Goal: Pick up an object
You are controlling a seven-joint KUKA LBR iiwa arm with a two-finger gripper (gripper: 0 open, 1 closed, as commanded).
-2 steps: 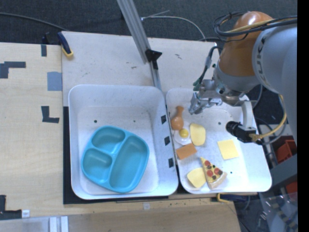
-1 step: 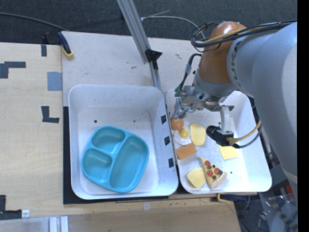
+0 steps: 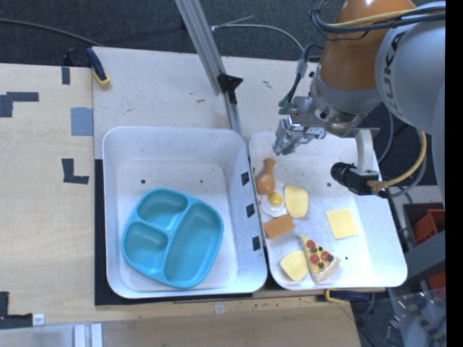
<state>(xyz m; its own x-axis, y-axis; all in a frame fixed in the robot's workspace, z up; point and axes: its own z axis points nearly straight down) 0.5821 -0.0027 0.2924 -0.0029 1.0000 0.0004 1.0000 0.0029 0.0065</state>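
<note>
While the tool (image 3: 288, 140) hangs over the right bin (image 3: 376, 266), nothing is held yet.
Whether the tool is open cannot be told. The toy drumstick (image 3: 266, 176) lies just below it, touching the fried egg (image 3: 274, 203). The tool should be lowered straight down, so only the drumstick is squeezed.

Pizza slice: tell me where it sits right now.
The pizza slice lies in the right bin, near its front edge, just right of a yellow wedge and below the square cheese slice.
</note>
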